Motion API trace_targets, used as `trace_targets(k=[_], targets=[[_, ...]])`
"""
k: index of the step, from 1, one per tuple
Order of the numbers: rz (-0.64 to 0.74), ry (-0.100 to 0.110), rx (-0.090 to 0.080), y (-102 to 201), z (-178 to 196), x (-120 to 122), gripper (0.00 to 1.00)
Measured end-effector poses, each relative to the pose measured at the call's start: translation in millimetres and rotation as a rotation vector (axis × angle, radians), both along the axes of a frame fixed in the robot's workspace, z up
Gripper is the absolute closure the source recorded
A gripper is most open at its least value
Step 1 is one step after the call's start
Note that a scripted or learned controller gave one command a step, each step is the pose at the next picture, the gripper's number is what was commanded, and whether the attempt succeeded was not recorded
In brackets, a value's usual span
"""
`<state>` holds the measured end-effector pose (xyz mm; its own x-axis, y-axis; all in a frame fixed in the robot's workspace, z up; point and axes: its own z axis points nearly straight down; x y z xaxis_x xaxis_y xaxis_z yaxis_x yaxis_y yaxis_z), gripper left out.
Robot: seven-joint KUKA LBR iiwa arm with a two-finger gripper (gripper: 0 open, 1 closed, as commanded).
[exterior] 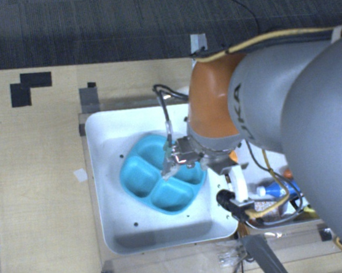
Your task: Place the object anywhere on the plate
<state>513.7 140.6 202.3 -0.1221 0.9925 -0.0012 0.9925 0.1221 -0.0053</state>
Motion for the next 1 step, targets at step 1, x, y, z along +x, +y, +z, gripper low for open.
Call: trace_targets(k=[1], targets=[[0.000,0.000,0.000,0.0,0.0,0.0,0.00]])
